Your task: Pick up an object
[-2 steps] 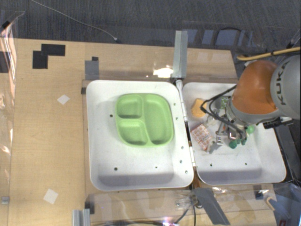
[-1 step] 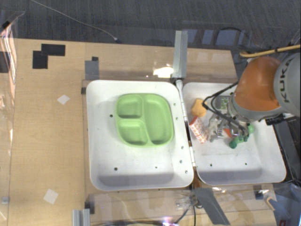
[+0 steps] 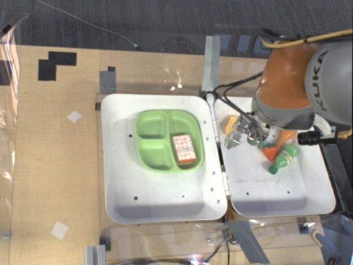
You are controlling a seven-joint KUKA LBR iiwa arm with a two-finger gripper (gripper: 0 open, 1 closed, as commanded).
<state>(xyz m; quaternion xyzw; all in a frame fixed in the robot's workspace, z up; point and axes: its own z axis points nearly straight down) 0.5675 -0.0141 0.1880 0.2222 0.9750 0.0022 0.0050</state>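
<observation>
the gripper (image 3: 238, 136) hung low over the right bin (image 3: 287, 195), its finger state impossible to tell. just right of it lay an orange toy (image 3: 269, 152) and green bottle (image 3: 282, 160). a small box (image 3: 184, 148) sat in the green tray (image 3: 157, 148), left bin (image 3: 160, 203).

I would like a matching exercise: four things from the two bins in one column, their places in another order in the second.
1. green plate
2. small box
3. green bottle
4. yellow piece

a. right bin, near its left wall
b. left bin, middle
c. in a plate compartment
d. right bin, beside an orange item

Pairs: 1-b, 2-c, 3-d, 4-a
</observation>
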